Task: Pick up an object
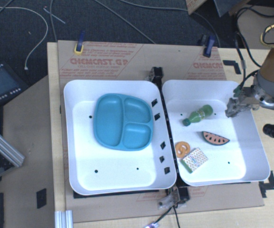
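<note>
Right bin [250,170], four objects: 1 green bottle [197,115] lying tilted near the middle; 1 watermelon slice [215,138] just below it; 1 pretzel [182,148] by the left wall; 1 patterned packet [194,159] touching the pretzel's lower right. All four lie loose on the bin floor. Left bin [80,156], one object: 1 blue divided plate [123,121]. Gripper [233,107] sits over the right bin's upper right part, right of the bottle and apart from it; its opening can't be made out, nothing visibly held
</note>
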`<state>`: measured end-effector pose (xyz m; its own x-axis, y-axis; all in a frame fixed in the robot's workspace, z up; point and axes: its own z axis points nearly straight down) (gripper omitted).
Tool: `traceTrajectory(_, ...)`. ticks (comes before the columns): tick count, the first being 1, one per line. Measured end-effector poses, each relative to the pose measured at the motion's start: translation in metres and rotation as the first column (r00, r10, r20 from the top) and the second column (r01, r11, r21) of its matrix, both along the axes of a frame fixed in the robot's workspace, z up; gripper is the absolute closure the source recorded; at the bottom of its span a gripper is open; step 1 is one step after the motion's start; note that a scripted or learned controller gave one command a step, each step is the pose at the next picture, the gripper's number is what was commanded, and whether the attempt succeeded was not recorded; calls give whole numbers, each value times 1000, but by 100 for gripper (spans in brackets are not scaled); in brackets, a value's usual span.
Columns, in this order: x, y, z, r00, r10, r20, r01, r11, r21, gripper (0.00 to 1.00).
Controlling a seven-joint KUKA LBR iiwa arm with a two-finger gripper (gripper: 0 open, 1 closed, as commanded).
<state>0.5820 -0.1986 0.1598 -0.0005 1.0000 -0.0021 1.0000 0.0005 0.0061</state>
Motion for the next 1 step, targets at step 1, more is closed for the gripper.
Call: traceTrajectory(1, -5, 6, 60, 1000, 1, 0, -1, 1000, 0, 100)
